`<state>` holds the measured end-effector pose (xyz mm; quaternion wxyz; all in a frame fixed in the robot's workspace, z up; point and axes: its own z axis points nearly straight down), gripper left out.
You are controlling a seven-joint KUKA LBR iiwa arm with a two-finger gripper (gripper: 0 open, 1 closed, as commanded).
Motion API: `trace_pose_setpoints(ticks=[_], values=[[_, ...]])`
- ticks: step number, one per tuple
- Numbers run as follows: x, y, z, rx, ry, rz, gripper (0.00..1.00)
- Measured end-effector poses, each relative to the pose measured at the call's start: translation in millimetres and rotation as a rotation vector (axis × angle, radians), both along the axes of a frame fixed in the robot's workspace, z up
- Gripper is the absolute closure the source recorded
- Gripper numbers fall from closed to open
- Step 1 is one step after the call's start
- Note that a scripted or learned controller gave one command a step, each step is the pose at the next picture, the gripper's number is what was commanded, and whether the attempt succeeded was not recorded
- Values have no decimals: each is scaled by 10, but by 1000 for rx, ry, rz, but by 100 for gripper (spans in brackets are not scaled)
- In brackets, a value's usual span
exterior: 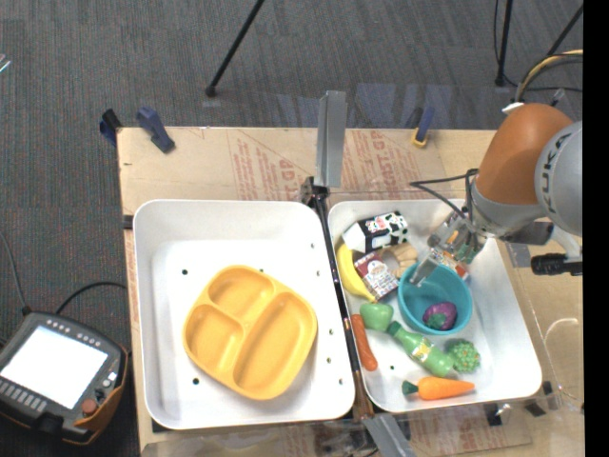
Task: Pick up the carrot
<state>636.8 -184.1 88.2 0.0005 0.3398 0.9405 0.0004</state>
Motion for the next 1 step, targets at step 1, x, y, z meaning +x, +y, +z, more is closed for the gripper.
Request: trace_pose_setpoints(ticks=[1], values=[[5,166,-5,-1,3,-323,0]])
